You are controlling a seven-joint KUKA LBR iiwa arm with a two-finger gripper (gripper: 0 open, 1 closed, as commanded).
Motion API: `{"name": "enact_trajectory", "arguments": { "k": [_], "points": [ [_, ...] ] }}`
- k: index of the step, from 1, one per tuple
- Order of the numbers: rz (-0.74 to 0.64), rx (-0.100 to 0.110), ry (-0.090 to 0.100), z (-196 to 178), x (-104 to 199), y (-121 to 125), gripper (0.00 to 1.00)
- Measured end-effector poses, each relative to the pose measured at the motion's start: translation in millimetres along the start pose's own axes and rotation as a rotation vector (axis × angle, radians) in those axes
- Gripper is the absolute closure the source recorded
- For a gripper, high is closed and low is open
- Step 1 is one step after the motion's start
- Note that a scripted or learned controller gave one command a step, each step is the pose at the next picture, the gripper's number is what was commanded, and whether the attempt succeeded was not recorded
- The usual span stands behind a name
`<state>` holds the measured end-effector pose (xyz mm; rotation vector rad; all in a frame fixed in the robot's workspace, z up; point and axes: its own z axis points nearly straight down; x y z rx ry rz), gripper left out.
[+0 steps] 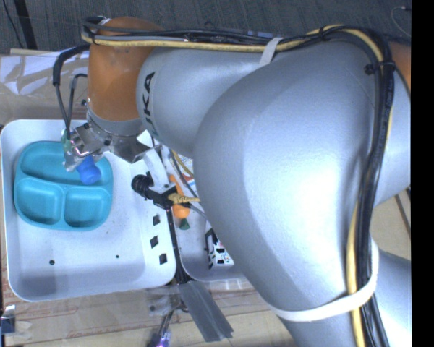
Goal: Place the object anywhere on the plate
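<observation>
From where I stand the grey arm (289,165) takes up most of the sight, sweeping in from the right with its orange band (119,78) hanging over the left bin (72,273), and under it the wooden desk (29,67) peeks out past the bin's top edge. In that bin lies the plate (58,197), a light blue one split into three compartments, and the gripper (83,161) hovers right at its upper right compartment with a small blue object (90,172) at its tip. The object looks to sit between the fingers, though they are small and half in shadow, so I'd call it a narrow hold on the object rather than swear to it. To my eye this is the setting-down step, nearly finished: the object is already over or touching the plate near its right rim. Doing it well means lowering until it rests inside the compartment, not on the rim, then opening gently and lifting straight up so nothing gets dragged out. The object itself is a darker, stronger blue than the plate, rounded and stubby, perhaps a small cup or block; I can't tell which.
</observation>
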<state>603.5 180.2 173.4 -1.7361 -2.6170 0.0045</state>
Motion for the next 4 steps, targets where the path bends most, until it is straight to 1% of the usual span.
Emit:
{"name": "enact_trajectory", "arguments": {
  "k": [1, 2, 3, 4],
  "points": [
    [-0.219, -0.001, 0.000, -32.0, -17.8, -8.8, 1.00],
    [-0.219, -0.002, -0.001, -32.4, -18.0, -8.3, 0.00],
    [-0.030, 0.003, 0.001, 7.7, 27.4, -68.5, 0.00],
    [0.020, -0.001, 0.001, -87.2, -51.0, -40.4, 0.00]
  ]
}}
